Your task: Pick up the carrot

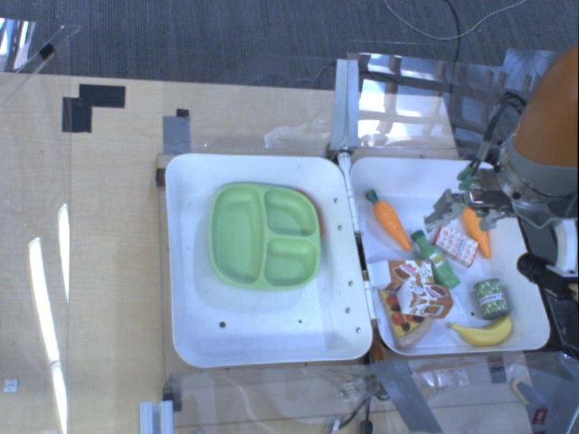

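While the grey two-finger gripper (463, 204) hovers beside a second orange carrot (477, 231), finger state unreadable, it risks snagging the red-white packet (455, 244); left orange carrot (390, 221) unattended.

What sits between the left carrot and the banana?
In the camera view, a green bottle and a snack packet lie between the left carrot and the banana.

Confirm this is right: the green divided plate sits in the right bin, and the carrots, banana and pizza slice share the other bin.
Not right. The camera view shows the green divided plate in the left bin. The carrots, banana and pizza slice share the right bin.
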{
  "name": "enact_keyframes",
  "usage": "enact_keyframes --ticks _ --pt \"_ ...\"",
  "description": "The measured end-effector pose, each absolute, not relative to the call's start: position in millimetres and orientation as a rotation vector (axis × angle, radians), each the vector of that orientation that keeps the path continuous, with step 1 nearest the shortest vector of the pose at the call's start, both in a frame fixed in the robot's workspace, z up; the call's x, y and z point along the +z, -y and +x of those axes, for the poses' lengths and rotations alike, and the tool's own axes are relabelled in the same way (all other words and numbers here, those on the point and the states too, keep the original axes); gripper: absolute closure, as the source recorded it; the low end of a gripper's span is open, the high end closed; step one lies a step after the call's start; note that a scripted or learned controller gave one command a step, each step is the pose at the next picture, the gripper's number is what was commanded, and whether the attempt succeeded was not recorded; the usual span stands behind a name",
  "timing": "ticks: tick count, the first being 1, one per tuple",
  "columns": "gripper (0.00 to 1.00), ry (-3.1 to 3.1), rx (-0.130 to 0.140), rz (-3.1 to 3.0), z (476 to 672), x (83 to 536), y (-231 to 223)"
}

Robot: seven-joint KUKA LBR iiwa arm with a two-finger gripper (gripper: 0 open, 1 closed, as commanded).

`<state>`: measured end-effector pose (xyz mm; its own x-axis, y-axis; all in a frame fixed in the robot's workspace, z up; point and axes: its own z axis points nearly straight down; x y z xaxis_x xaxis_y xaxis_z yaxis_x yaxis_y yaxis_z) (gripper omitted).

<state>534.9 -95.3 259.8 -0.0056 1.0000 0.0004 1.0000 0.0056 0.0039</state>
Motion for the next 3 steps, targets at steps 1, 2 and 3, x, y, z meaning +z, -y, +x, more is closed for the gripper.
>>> enact_keyframes --ticks 1,2,3 --pt "0.0 -2.257 0.004 2.179 589.9 204.7 166.7" --pt "0.0 -2.186 0.022 2.219 627.8 110.6 190.3" --pt "0.0 -2.24 0.008 2.19 636.3 88.5 198.1"
